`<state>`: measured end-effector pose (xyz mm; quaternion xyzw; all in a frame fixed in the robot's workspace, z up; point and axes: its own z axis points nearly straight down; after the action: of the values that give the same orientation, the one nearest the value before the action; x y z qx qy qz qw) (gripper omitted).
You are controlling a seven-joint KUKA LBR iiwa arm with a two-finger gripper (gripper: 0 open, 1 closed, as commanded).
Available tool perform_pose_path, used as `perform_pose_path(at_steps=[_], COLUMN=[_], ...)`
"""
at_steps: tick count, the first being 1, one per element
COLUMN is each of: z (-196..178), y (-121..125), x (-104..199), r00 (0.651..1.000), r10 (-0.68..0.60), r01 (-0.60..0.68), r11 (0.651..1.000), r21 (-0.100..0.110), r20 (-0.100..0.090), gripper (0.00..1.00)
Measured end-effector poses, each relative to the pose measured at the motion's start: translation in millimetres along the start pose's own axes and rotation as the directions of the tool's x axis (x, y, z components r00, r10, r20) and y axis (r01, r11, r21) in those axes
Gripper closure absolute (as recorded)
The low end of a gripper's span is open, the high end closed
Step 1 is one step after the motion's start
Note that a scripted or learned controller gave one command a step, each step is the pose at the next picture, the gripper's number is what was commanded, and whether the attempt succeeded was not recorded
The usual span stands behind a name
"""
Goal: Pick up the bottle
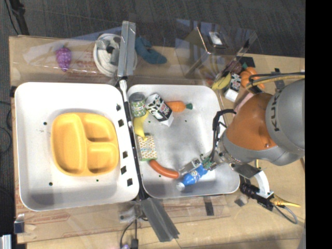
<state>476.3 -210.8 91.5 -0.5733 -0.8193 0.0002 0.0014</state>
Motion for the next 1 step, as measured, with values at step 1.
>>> perform_pose_path(at_steps=[1], z=[-10.0], y=[0.9], x=[-0.2], r00=[1.000], r10=[-0.005], r01=[0.005], r11=[1.000], r21=[0.000], r20=[0.000], gripper=[1.00])
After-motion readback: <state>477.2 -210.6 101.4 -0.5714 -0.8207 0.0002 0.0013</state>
